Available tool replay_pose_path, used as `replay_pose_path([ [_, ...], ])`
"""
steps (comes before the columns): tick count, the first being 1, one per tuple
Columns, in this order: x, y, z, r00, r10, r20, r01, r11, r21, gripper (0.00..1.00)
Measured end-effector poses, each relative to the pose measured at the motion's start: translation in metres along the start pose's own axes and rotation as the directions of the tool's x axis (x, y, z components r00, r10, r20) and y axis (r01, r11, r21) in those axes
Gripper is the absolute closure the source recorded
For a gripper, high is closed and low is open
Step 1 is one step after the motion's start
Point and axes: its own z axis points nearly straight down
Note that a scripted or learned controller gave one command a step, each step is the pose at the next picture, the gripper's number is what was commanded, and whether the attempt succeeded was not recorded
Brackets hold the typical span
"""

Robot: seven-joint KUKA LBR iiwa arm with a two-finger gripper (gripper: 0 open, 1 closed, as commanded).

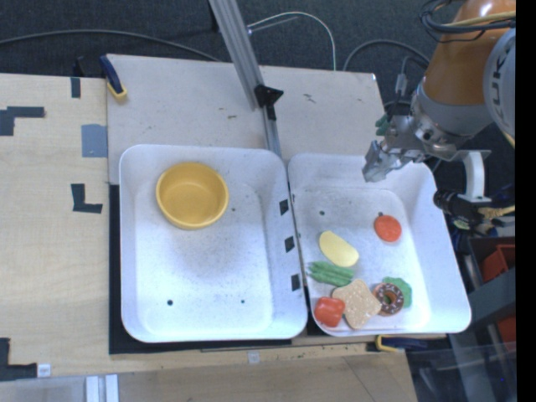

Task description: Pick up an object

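Near edge of right bin (423,321): toys clustered — pepper (329,311), bread (360,302), donut (389,298), beans (332,272), lemon (338,249), tomato (387,228). Left bin: yellow bowl (192,193). Claw (378,164) over far rim, can't tell its opening, nothing seen held. Pick not yet done.

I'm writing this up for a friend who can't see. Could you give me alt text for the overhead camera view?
A grey and orange robot arm's gripper hangs over the far edge of the right white bin, which holds toy foods: a tomato, lemon, green beans, bread slice and donut. The left bin holds a yellow bowl.
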Motion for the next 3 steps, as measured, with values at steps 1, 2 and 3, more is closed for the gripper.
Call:
replay_pose_path([
  [1,0.058,-0.004,0.004,1.000,-0.005,-0.002,0.005,1.000,0.001,1.00],
  [2,0.107,-0.008,0.024,1.000,-0.005,-0.001,0.005,1.000,0.003,1.00],
  [3,0.154,-0.006,0.042,1.000,-0.005,0.000,0.005,1.000,0.004,1.00],
])
